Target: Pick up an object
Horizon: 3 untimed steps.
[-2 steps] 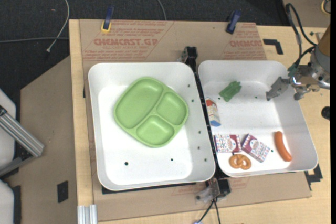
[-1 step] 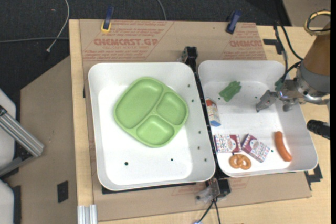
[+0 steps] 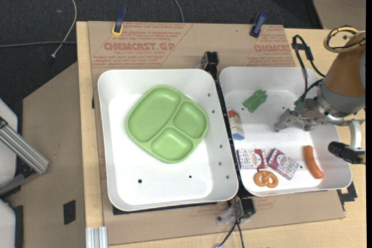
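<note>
Glossy orange sausage (image 3: pixel 313 161) lies just below the gripper (image 3: pixel 286 122), whose metal fingers spread apart, holding nothing.

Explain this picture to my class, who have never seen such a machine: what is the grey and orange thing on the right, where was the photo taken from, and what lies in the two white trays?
The photo comes from one fixed camera above a bench, looking down at a slant. The grey and orange thing is a robot arm reaching in from the right. At its end is a gripper with two fingers, hanging low over the right bin; nothing can be seen between them.

The left bin holds a green divided plate with three compartments.

The right bin holds small items: a green toy near the back, a small tube-like item at the left wall, two patterned packets, a pretzel and an orange sausage near the front.

The arm's job is to pick up one object.
</note>
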Motion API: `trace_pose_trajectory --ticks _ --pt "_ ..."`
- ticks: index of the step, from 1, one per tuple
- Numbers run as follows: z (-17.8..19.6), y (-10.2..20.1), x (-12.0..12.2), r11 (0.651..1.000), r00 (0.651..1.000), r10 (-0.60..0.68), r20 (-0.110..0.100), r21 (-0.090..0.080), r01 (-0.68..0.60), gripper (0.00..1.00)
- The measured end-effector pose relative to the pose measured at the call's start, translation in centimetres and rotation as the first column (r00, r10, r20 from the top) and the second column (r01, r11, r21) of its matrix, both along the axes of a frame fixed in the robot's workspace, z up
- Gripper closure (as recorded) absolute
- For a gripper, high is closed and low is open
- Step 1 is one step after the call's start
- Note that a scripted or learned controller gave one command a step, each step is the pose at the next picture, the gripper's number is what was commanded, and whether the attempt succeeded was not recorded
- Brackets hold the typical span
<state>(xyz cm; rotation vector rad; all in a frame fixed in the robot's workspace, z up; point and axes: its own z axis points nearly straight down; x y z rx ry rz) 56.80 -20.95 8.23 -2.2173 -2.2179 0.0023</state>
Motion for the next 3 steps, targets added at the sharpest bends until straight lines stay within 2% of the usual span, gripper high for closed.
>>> trace_pose_trajectory --ticks 1,3 --pt "1.4 -0.1 0.2 1.0 1.0 0.0 0.006 -0.002 0.0 1.0" --pt "13.4 -1.1 1.7 1.0 1.0 0.001 0.014 -0.006 -0.001 1.0"
